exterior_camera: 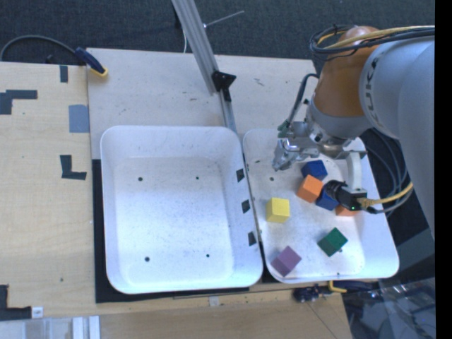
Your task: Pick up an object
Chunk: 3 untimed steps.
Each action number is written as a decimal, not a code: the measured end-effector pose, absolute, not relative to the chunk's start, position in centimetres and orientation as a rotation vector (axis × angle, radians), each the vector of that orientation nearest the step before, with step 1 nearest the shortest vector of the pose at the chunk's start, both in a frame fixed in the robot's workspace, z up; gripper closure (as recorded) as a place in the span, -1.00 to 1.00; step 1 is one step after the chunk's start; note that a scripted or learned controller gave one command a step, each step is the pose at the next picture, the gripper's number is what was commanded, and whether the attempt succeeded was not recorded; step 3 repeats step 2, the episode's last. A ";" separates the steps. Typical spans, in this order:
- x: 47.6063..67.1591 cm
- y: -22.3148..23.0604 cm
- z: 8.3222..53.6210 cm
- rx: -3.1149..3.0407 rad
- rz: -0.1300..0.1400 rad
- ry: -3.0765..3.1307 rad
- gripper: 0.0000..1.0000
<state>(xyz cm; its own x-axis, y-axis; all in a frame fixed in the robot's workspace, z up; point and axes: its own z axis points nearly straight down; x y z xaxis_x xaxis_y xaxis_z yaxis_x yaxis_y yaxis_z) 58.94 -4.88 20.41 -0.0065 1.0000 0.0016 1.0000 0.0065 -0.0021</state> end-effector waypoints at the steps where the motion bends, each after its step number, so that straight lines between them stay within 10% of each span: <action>1: 61.0 0.0 21.4 -2.213 -0.003 -2.228 1.00; 3: 62.4 5.5 22.8 -2.212 -0.004 -2.229 1.00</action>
